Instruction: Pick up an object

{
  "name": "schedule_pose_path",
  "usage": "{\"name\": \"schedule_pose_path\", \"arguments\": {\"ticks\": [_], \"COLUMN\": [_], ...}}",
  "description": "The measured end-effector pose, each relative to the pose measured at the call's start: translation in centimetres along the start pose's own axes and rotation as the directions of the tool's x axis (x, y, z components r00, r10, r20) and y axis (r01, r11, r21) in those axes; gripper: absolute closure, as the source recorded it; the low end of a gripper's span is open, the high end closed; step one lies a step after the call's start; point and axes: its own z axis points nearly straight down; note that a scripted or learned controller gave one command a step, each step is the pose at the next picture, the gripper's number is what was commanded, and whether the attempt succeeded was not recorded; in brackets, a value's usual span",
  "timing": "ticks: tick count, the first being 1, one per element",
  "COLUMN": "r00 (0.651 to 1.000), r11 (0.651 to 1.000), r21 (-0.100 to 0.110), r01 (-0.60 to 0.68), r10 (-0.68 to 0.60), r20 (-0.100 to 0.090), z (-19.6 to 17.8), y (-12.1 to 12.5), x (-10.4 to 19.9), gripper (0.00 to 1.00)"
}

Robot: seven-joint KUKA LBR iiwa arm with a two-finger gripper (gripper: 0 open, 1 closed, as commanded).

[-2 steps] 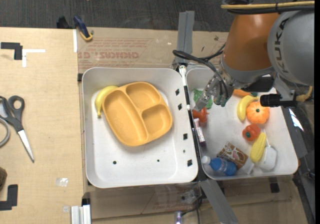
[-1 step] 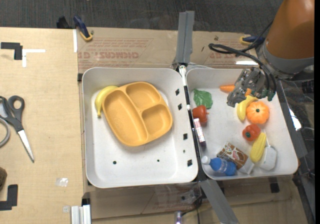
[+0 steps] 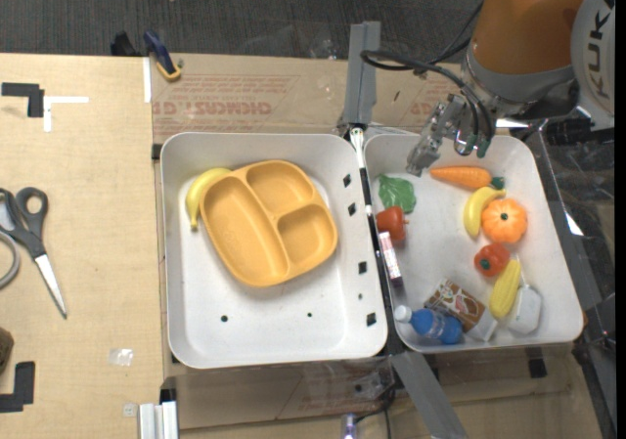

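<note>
Camera view: gripper (image 3: 437,142) above right bin (image 3: 554,222) rear edge, fingers parted, nothing held; carrot (image 3: 462,175) just beside; orange (image 3: 504,219) nearby.

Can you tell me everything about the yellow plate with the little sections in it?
The plate is a yellow-orange tray that looks like smooth plastic, with rounded corners and three sunken sections: one long one on the left and two smaller ones on the right. It lies flat, turned at a slant, in the left bin, and nothing sits in its sections. A yellow banana curls against its upper left edge, partly tucked behind the rim.
</note>
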Motion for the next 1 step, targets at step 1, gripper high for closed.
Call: {"name": "schedule_pose_path", "arguments": {"ticks": [1], "r00": [0.991], "r11": [0.991], "r21": [0.0], "r01": [0.132], "r10": [-0.132], "r20": [-0.003], "z": [7.79], "y": [-2.04], "x": [7.65], "gripper": [1.0]}}
